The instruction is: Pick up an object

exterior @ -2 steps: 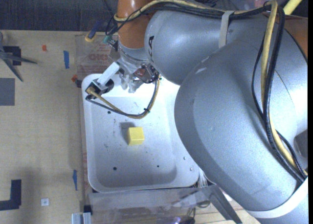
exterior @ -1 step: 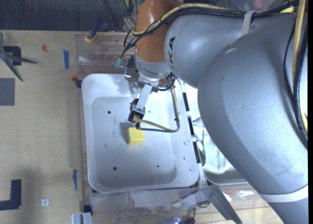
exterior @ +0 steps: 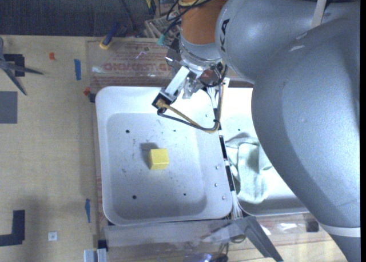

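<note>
Approach step: the hand (exterior: 200,79) hangs above the far rim of the left shallow white plastic bin (exterior: 183,178), its state impossible to tell. The small yellow cube (exterior: 159,158) lies mid-bin, well apart. Next, probably: shift nearward and descend centred over the cube

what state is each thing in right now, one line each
yellow block: lying on the floor of the left bin, clear of the hand
white cloth: crumpled in the right bin, partly hidden by the arm
hand: above the left bin's far rim
</note>
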